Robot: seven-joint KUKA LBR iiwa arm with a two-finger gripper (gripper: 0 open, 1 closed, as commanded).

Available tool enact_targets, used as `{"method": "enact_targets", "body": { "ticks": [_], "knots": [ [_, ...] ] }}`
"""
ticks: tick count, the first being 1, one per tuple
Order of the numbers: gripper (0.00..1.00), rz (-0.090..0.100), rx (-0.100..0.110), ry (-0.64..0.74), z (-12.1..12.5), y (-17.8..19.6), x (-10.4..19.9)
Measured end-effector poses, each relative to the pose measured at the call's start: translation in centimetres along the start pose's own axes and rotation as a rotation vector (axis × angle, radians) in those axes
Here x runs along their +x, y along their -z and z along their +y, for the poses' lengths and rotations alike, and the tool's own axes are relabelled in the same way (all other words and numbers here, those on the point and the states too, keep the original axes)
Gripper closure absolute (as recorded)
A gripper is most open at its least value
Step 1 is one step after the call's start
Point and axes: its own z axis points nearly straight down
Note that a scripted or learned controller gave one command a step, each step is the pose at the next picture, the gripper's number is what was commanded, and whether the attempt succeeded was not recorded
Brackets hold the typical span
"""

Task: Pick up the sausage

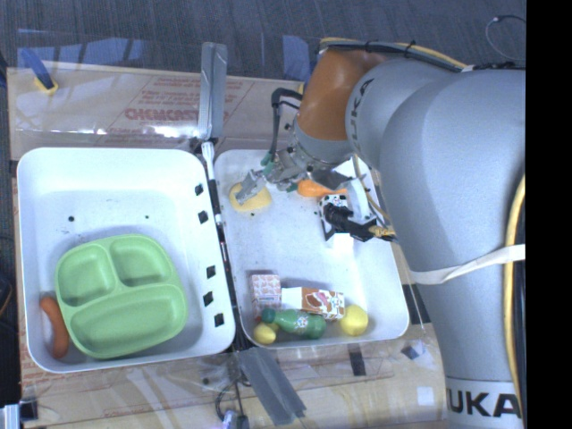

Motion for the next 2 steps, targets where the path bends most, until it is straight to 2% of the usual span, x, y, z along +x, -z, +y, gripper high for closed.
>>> {"method": "enact_targets", "body": {
  "ticks": [2],
  "knots": [
    [0.00, 0.000, 0.000, 0.000, 0.00, 0.00, 0.00]
  ]
}}
